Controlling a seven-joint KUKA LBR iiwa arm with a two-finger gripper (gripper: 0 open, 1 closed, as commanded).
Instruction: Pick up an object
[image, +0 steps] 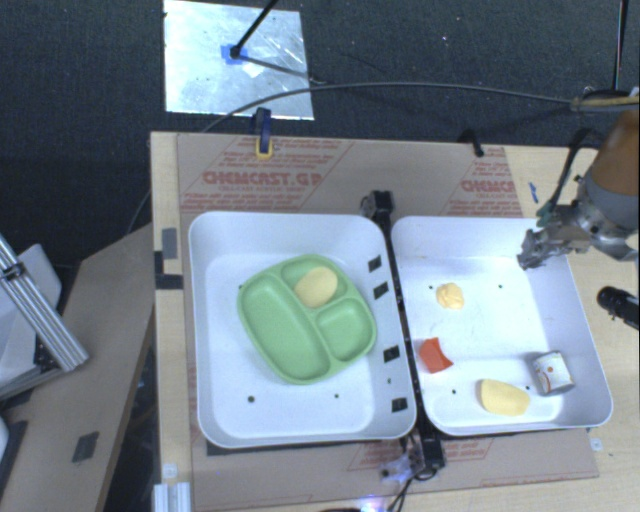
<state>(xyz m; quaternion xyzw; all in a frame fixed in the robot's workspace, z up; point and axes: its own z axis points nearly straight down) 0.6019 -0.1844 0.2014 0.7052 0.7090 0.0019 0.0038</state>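
Arm (612, 170) cut off at right edge; gripper (535, 250) small, blurred, finger state unclear. Hovering over right bin (575, 300) (far corner). "CHEMCAST GP" on board (262, 178). Can (551, 372) label unreadable, near corner.

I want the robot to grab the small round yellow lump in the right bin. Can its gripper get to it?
Probably yes. The gripper hangs over the right white bin, and the small round yellow lump lies alone on the floor there. The red piece sits apart from it, so nothing blocks the way.
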